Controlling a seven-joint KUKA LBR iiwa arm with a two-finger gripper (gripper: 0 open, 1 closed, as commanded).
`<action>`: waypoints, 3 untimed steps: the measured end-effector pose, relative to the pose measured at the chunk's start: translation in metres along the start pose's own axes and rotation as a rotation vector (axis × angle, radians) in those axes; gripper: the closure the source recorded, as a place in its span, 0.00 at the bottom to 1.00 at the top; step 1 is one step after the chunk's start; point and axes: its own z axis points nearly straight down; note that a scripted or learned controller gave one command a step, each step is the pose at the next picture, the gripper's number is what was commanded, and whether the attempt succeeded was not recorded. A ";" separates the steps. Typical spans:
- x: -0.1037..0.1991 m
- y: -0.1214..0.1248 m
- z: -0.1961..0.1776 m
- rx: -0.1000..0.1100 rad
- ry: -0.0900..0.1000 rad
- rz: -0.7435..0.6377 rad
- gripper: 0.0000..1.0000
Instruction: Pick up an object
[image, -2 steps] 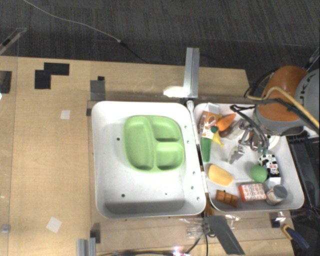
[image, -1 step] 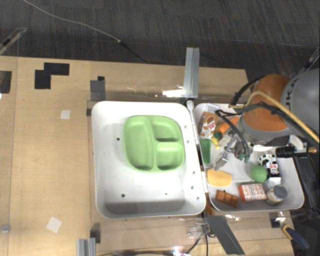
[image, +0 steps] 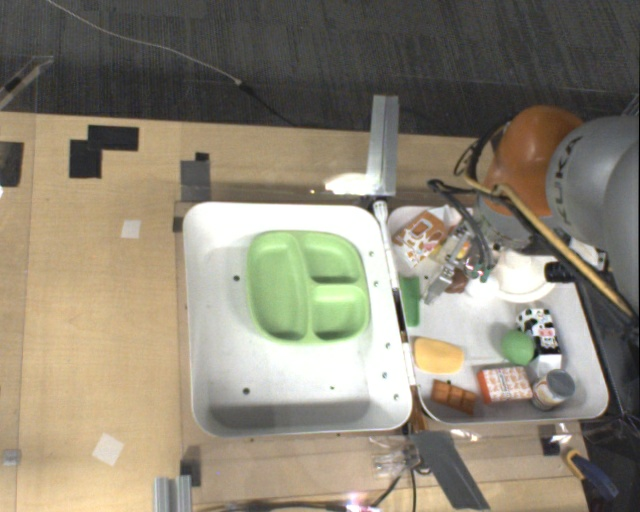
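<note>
Camera view shows 2 white bins on the surface. No writing can be read on any pack. The left bin holds a green divided plate. The tool hangs over the upper part of the right bin, near a printed snack pack; I cannot tell how far it is open. Lower lie a yellow piece, a green ball and a red box.

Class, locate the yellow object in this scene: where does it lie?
The yellow object lies in the right bin, near its left wall, just above the brown block.
</note>
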 end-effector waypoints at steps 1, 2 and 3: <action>0.052 -0.034 -0.021 -0.003 -0.010 -0.042 0.00; 0.070 -0.039 -0.002 -0.008 -0.019 0.051 0.00; -0.014 -0.025 0.000 0.001 0.008 -0.034 0.00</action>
